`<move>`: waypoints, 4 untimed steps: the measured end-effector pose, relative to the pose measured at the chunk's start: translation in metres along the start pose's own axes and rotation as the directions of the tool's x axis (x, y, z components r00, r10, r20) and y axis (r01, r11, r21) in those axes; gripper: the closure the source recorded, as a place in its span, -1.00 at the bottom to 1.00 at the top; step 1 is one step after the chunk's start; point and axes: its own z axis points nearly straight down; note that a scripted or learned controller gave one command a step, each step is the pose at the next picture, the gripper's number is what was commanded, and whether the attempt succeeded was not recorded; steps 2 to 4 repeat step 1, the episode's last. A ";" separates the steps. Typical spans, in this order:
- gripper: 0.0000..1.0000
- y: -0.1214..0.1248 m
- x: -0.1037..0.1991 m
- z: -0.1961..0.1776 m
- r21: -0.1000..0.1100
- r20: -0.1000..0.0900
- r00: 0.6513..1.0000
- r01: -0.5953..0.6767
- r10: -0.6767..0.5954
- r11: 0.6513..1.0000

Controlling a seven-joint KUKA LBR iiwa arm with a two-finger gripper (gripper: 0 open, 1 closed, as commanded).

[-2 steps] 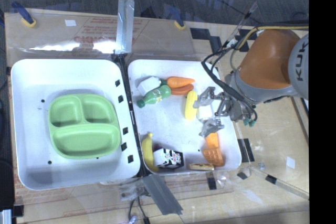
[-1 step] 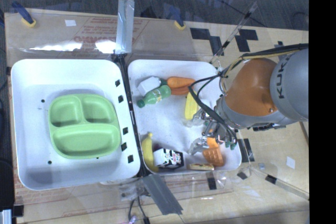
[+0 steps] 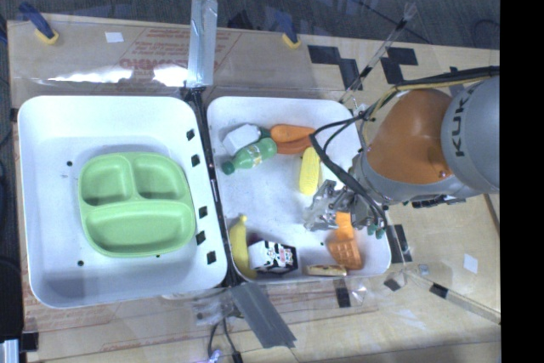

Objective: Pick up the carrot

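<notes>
Carrot (image 3: 291,134) in right white bin (image 3: 276,108)

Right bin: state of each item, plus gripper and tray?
carrot: lying flat, untouched, at far edge
green bottle: on its side
corn cob: lying flat
banana: against left wall
gripper: low over bin floor, away from carrot
green tray: flat in left bin

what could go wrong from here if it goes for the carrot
The gripper sits low in the right bin, well away from the carrot at the far end. Two likely risks: the corn cob lies between them and could get pushed along; and the green bottle touches the carrot's tip, so a grasp there may catch the bottle instead.
</notes>
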 end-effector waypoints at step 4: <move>1.00 0.051 0.031 -0.059 -0.001 -0.003 0.993 -0.117 0.117 0.993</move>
